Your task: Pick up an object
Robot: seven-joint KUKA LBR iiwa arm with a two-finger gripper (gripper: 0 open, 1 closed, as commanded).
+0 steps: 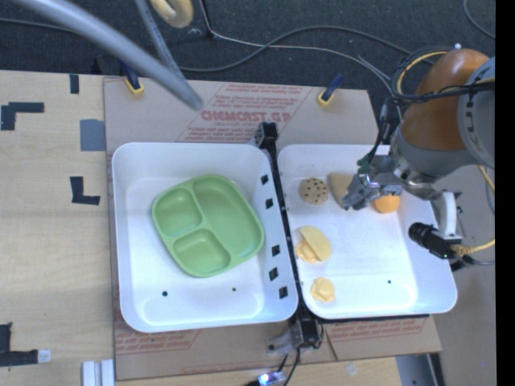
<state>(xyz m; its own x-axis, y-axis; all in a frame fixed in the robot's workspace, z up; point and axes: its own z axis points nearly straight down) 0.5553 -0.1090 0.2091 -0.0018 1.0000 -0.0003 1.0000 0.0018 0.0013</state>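
The right bin (418, 292) holds a round chocolate-chip cookie (313, 190), a tan piece (339, 183) beside it, a small orange object (387, 204), a pale yellow piece (313, 244) and a smaller yellow piece (323, 289). My gripper (359, 196) is low in the upper middle of this bin, between the tan piece and the orange object. It overlaps the tan piece's right edge and hides part of the orange object. I see nothing clearly held in it.
In the left bin (137, 296) lies a green divided tray (208, 223). A black divider clip strip (273, 215) runs between the bins. The arm's body and a black cable fitting (430, 241) hang over the right bin's right side.
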